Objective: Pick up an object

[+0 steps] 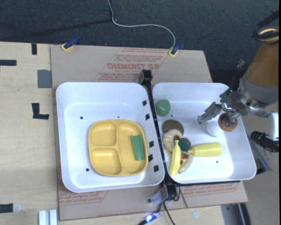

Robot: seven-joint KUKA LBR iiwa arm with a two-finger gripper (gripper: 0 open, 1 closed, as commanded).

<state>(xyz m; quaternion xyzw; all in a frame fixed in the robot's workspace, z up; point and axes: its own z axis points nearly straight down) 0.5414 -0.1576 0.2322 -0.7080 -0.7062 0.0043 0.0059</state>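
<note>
Where the cardboard sheet lies under the two bins, red print reads something like "CHEMCAST GP", though the letters are faint. On the table, the left bin holds a yellow plate with three parts, and a green block lies in its part at 3 o'clock. The right bin holds a green ball, a brown disc, a banana, a yellow bottle lying on its side, and a small brown and red thing. The end effector is over the right bin near its edge at 3 o'clock. I cannot tell how it is set. The small brown and red thing is just beside it, at 4 o'clock from it. The other toys crowd at 7 o'clock from it. Bare white floor shows along the right bin's far edge and near corner.
</note>
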